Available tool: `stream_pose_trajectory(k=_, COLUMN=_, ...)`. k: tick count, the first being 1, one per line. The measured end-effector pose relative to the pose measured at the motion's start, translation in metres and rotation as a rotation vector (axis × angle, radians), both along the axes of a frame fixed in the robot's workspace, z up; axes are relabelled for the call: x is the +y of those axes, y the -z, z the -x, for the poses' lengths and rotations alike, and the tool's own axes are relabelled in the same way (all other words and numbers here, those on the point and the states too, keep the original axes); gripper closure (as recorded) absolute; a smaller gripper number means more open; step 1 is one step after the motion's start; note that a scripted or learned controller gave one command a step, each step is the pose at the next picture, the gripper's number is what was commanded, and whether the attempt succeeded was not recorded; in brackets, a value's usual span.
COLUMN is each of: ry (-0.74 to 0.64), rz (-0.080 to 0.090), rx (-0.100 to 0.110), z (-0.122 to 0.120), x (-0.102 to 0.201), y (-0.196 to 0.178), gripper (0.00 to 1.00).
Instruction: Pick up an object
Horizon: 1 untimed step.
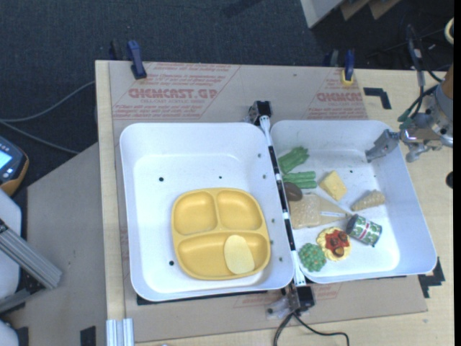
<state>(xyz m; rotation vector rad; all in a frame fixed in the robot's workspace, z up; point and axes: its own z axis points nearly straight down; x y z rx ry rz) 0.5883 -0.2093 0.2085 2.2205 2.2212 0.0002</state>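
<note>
Two white bins side by side: left bin (144,193) bearing yellow tray (216,231), right bin (410,229) strewn with toy food, cheese wedge (333,185) mid-bin. Gripper (392,144) above right bin's far corner; finger state impossible to tell.

Both bins are white: the left bin (144,193) carries a yellow compartment plate (220,233) with a pale yellow oval piece (239,254). The right bin (410,215), nearer the grey gripper (389,144), holds green beans (295,168), a yellow cheese wedge (333,185), a green-and-red labelled can (364,231), and a red-and-yellow pizza slice (336,243).
</note>
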Motion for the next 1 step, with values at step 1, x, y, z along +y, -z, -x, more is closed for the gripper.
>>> stream_pose_trajectory(k=1, ry=-0.008, rz=-0.005, rx=0.007, z=-0.0316, x=0.0823, y=0.1313, gripper=0.00)
